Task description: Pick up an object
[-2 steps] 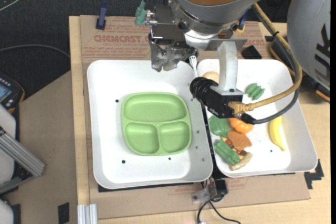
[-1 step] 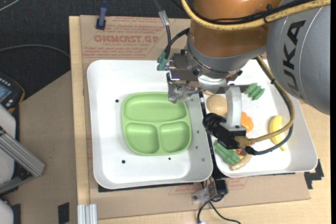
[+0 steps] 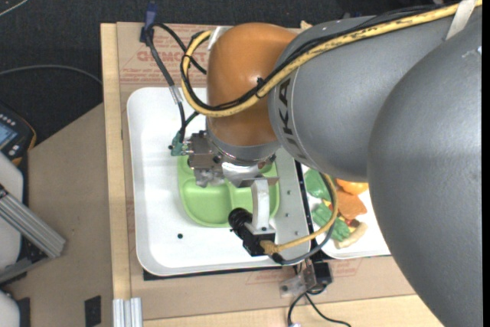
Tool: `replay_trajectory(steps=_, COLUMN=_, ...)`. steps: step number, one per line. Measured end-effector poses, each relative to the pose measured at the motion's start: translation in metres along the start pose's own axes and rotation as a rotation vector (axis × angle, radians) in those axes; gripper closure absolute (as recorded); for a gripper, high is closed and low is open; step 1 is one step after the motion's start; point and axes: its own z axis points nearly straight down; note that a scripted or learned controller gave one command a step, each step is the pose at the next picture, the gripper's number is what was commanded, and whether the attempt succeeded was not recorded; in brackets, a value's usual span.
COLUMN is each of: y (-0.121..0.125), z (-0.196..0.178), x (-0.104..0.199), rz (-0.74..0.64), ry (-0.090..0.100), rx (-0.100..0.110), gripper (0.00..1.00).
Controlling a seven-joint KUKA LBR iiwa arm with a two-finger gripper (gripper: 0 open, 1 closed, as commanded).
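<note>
- The arm (image 3: pixel 367 88) reaches in from the right and hangs low over the left bin (image 3: pixel 153 188), its orange band (image 3: pixel 241 80) directly above the wrist.
- The gripper (image 3: pixel 222 184) is down inside that bin, right over a pale green object (image 3: pixel 203 203). From above the wrist body hides the grasping end, so I cannot tell whether it is wide, narrow or holding anything.
- The green object lies in the middle of the left bin, touching its floor. Its visible part bulges out to the left and front of the wrist, the rest running under it.
- The relation that matters: the object sits straight beneath the gripper rather than off to a side, so the coming move looks like a vertical one, closing and lifting, not a sideways reach.
- Its long axis cannot be read, since too much is covered.
- In the right bin (image 3: pixel 367 245), orange and green items (image 3: pixel 348 203) lie just beside the arm, well off the gripper's line.
</note>
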Motion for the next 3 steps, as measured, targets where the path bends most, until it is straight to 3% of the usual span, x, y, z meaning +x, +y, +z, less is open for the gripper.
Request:
replay_trajectory(steps=1, y=0.030, z=-0.207, x=-0.005, rz=0.002, ry=0.012, rx=-0.034, gripper=1.00)
replay_trajectory(steps=2, y=0.033, z=-0.168, x=-0.015, rz=0.005, ry=0.002, rx=-0.008, gripper=1.00)
replay_trajectory(steps=3, y=-0.001, z=-0.096, x=-0.079, rz=0.010, ry=0.000, rx=-0.002, gripper=1.00)
